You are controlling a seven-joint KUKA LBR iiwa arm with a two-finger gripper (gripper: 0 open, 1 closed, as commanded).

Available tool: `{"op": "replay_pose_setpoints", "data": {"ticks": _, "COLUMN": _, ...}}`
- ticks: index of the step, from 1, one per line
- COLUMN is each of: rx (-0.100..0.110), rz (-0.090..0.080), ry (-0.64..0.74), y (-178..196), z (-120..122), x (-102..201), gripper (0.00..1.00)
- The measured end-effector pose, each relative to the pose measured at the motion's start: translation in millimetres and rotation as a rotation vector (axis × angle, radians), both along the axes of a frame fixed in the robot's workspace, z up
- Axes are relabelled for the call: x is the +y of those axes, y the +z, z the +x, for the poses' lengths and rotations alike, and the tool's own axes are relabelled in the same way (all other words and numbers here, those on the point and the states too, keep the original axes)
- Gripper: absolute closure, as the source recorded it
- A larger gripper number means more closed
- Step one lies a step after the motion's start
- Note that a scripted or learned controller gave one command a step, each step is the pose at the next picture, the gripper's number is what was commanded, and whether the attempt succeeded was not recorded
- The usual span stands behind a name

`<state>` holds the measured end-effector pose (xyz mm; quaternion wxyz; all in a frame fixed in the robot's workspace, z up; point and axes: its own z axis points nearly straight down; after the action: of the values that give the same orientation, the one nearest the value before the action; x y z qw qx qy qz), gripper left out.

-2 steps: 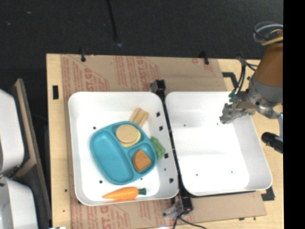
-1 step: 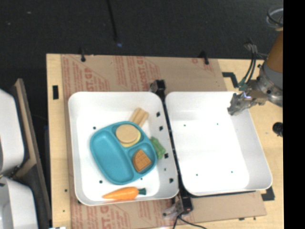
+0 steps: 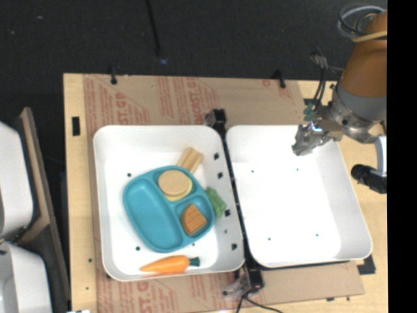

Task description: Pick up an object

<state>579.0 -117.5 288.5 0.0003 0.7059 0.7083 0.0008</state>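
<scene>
In the left bin (image 3: 107, 149) lies a blue sectioned plate (image 3: 153, 217) carrying a round tan cookie (image 3: 175, 183) and a brown waffle-like piece (image 3: 194, 219). A wooden block (image 3: 191, 158) pokes out behind the plate. A green piece (image 3: 217, 203) lies at the plate's right edge. An orange carrot (image 3: 169, 264) rests near the bin's front wall. My gripper (image 3: 304, 145) hangs over the far right part of the right bin (image 3: 293, 201), well away from all these objects, with nothing visible in it.
The bins sit side by side on a cardboard-covered bench (image 3: 163, 100). A black clamp (image 3: 215, 118) stands at the top of the seam between them. The arm's grey and orange body (image 3: 362, 83) comes in from the upper right.
</scene>
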Motion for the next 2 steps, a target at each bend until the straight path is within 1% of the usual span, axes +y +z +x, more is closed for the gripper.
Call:
{"op": "replay_pose_setpoints", "data": {"ticks": 1, "rx": 0.0, "rz": 0.0, "ry": 0.001, "y": 2, "z": 10, "x": 56, "gripper": 1.0}}
{"op": "replay_pose_setpoints", "data": {"ticks": 2, "rx": 0.002, "rz": 0.0, "ry": 0.0, "y": -16, "z": 20, "x": 102, "gripper": 1.0}}
